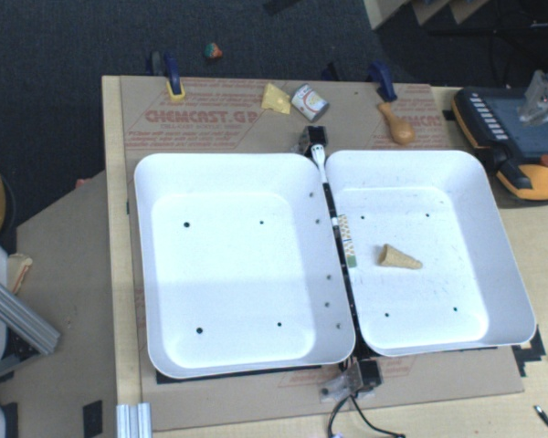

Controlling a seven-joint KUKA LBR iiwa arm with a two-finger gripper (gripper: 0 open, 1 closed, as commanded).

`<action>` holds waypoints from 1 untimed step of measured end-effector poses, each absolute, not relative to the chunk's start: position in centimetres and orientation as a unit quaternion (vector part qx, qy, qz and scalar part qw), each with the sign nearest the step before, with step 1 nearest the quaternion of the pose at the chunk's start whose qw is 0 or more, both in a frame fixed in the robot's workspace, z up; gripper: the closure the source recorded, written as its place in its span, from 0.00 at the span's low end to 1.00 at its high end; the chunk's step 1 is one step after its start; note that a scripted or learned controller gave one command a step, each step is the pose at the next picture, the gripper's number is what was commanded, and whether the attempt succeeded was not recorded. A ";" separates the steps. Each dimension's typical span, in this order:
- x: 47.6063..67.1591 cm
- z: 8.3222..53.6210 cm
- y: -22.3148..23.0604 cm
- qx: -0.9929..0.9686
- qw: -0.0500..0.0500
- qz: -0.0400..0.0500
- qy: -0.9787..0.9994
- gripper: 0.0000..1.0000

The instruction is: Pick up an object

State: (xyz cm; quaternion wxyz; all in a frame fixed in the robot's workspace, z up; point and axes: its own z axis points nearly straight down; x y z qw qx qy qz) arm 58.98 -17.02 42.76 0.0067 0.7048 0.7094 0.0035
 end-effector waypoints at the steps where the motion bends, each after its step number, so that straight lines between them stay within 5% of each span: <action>1: 59.9 35.9 -10.1 0.704 -0.004 -0.001 0.710 1.00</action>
